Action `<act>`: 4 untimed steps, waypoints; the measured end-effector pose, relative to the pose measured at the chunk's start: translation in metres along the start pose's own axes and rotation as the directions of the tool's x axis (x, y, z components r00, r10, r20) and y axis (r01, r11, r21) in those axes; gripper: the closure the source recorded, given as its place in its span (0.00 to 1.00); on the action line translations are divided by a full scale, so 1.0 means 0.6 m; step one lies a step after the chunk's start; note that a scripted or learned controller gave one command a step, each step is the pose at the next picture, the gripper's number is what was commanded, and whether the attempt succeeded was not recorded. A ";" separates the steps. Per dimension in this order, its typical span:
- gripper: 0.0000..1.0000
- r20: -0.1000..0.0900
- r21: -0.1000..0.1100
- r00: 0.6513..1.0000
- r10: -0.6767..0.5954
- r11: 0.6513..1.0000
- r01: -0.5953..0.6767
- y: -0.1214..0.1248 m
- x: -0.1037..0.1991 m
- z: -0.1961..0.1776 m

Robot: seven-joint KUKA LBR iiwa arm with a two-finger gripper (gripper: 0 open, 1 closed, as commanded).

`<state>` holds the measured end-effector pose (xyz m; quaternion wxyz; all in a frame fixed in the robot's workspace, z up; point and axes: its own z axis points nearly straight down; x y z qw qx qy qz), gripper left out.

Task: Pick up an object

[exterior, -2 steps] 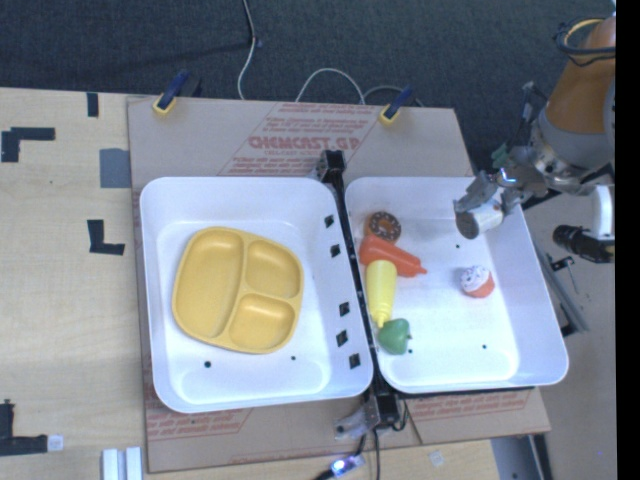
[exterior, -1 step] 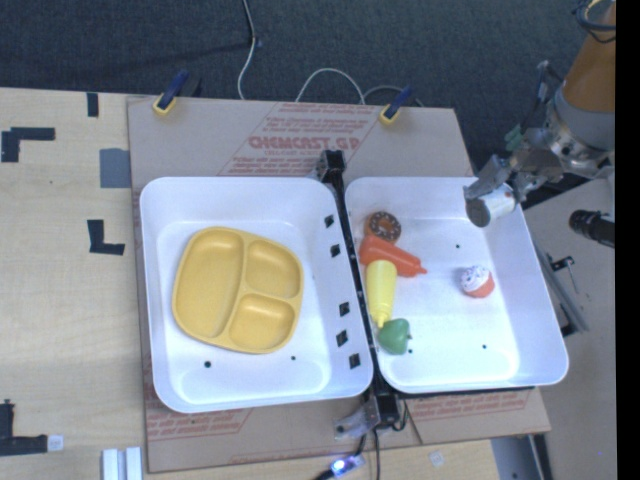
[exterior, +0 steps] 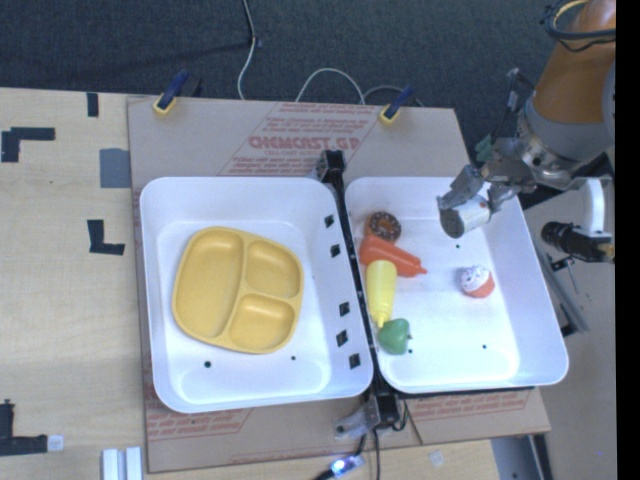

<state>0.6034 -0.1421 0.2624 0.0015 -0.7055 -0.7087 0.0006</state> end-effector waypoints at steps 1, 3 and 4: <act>1.00 0.000 0.002 1.000 0.001 1.000 -0.001 -0.030 0.083 0.031; 1.00 0.000 0.003 1.000 0.000 1.000 0.000 -0.110 0.254 0.062; 1.00 0.001 0.003 1.000 -0.001 1.000 0.001 -0.134 0.338 0.083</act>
